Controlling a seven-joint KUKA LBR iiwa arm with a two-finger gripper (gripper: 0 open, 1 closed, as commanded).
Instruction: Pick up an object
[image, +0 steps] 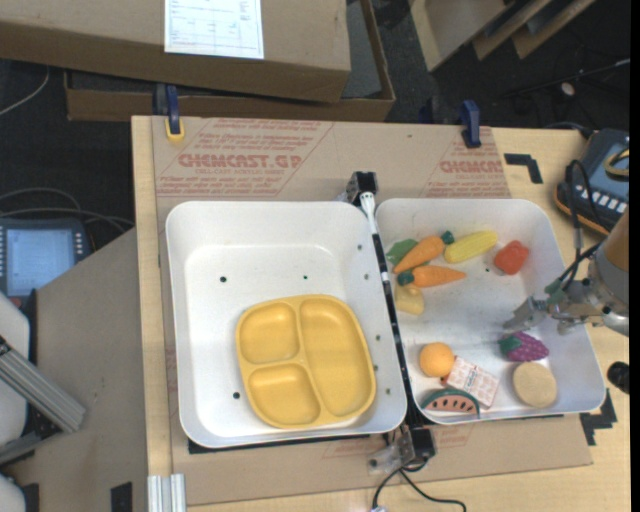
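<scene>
Gripper (535, 312) low in right bin (545, 228), beside purple toy (525, 347); jaws' state indeterminate. Nothing lifted yet.

**Around the bins: a tray, clamps and clutter**

The left bin (180, 300) holds a yellow tray (305, 360) with three compartments, lying flat toward the near right corner. A few small dark dots mark the bin's bare white floor. It touches the right bin (480, 205) along one rim, with a black clip (362, 184) at the far end of the seam.

Both bins sit on a counter (250, 160) covered in brown sheet printed with red lettering. Two blue clamps (172, 105) (470, 122) grip its far edge. Beyond it lies a cardboard box (120, 40) with a printed paper (215, 25) on top. A small lit screen (40, 258) stands off to the left, above a metal rail (35, 385).
</scene>
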